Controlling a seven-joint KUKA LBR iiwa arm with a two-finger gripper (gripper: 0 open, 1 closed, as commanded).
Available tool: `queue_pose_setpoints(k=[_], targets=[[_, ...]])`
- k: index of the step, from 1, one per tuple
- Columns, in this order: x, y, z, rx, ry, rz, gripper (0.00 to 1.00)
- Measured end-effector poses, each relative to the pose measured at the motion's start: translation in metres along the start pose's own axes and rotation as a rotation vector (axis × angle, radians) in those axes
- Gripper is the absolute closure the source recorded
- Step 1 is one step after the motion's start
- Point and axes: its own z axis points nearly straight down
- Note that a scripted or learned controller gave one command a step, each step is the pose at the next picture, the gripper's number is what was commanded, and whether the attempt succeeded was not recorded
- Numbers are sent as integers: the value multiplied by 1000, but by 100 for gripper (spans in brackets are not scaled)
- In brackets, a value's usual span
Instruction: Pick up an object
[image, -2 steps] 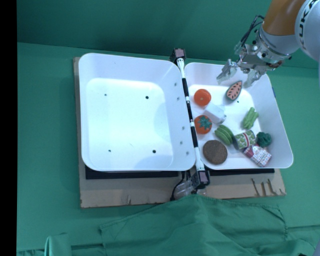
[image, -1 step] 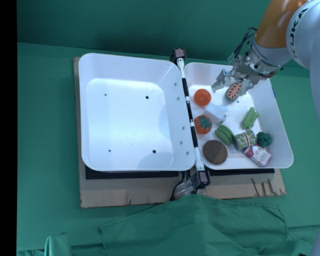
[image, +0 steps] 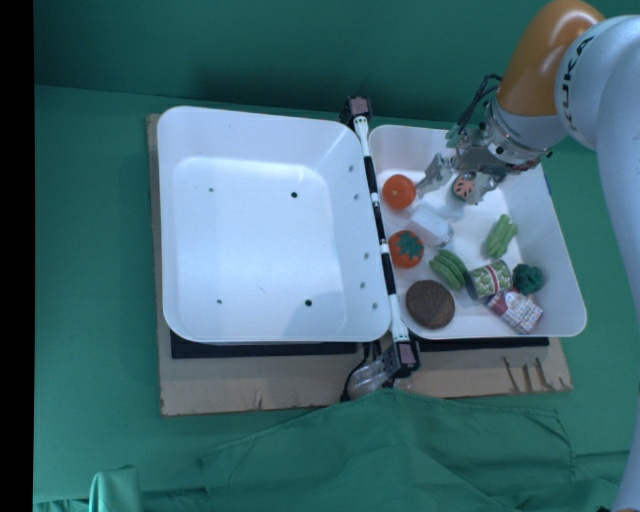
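My gripper (image: 462, 182) hangs over the back of the right bin (image: 560, 250), below the orange band of the arm. A small round red piece with a green rim (image: 465, 187) sits between its fingers, and the gripper is shut on it. Below it in the bin lie an orange ball (image: 398, 191), a white cylinder (image: 432, 223) and a red tomato with a green top (image: 406, 248). Nearby are a brown disc (image: 430, 303), two green pods (image: 449, 267) (image: 499, 236), a small can (image: 489, 279), a broccoli piece (image: 529, 277) and a red packet (image: 516, 310).
The left bin (image: 190, 140) is wide and white with a few dark specks. A black-and-white divider bar (image: 380, 225) runs between the bins. Both rest on cardboard (image: 250, 385) over green cloth, which is rumpled at the front.
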Motion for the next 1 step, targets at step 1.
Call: queue_pose_setpoints(k=[1], targets=[[-1,3,28,-10,-1,-1,0]])
